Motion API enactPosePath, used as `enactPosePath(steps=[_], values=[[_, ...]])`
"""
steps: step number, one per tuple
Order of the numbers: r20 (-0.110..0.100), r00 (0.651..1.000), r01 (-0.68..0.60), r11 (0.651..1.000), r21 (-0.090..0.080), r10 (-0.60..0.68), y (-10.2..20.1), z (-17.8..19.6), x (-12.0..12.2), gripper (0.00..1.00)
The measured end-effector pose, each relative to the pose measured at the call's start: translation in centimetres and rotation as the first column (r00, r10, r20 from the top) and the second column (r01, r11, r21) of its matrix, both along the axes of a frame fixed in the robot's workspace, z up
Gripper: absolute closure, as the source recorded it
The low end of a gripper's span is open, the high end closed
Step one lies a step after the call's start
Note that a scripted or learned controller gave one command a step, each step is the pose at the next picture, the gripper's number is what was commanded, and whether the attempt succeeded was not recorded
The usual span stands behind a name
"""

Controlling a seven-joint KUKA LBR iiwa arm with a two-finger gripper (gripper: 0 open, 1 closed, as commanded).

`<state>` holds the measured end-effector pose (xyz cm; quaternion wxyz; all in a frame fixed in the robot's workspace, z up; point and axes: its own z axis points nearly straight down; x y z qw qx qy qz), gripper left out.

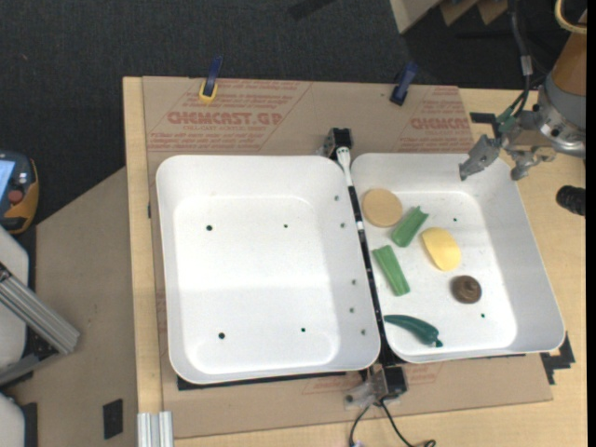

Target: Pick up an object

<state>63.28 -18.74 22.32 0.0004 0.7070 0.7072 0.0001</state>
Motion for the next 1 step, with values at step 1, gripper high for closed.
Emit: enactPosePath(steps=[1], values=[[0.004,1.0,-0.001,1.0,-0.002,0.001,-0.01,1.13,0.08,1.0]])
